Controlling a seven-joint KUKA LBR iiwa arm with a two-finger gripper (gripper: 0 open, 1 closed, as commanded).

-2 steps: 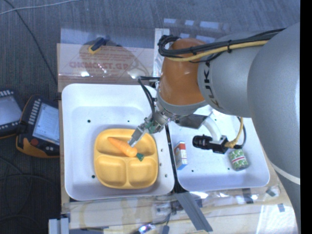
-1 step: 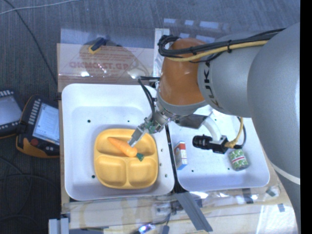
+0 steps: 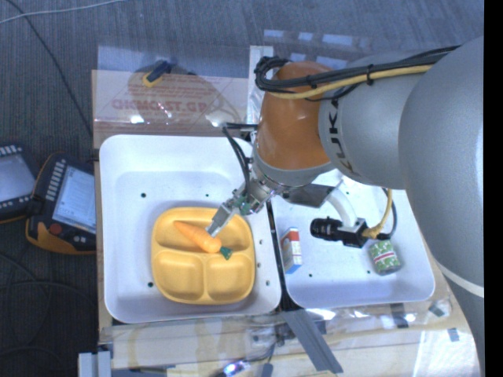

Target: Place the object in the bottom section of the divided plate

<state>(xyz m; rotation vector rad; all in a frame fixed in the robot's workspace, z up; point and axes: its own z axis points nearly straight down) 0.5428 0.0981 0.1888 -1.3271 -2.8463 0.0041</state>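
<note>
A yellow divided plate [image 3: 169, 277] lies in the left white bin [image 3: 126, 171], with one wide section at the far side and two smaller ones at the near side. An orange carrot [image 3: 192, 236] with a green stub lies slantwise in the wide far section, its stub end reaching the divider ridge. My gripper [image 3: 218, 223] comes down from the right and its tip meets the carrot's upper side near the middle. The grey arm with its orange band hides the back of the right bin.
In the right bin [image 3: 409, 289], a small red-and-white box [image 3: 291, 249] lies near the left wall and a green can [image 3: 384, 258] sits towards the right. A tablet and an orange handset rest on the floor at the left.
</note>
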